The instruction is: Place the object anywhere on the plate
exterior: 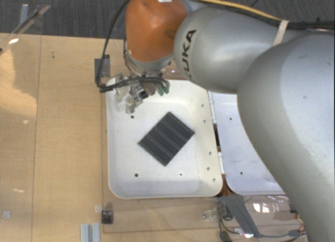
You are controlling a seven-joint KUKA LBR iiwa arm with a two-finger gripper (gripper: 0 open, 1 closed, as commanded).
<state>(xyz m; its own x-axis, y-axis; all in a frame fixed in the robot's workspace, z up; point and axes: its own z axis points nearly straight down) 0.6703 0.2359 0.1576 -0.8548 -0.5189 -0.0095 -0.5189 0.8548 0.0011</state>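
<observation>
Grey arm (251, 53) w/ KUKA lettering, orange band (152, 24), yellow cable (220, 3).

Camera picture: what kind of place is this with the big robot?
Most likely a robot testing lab: a grey robot arm reaches over a white bin on a wooden bench, with loose cables nearby.

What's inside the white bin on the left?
A dark ribbed square plate lies flat near the middle of the left bin. The robot's hand and arm cover the bin's far edge, so anything under them is hidden.
</observation>
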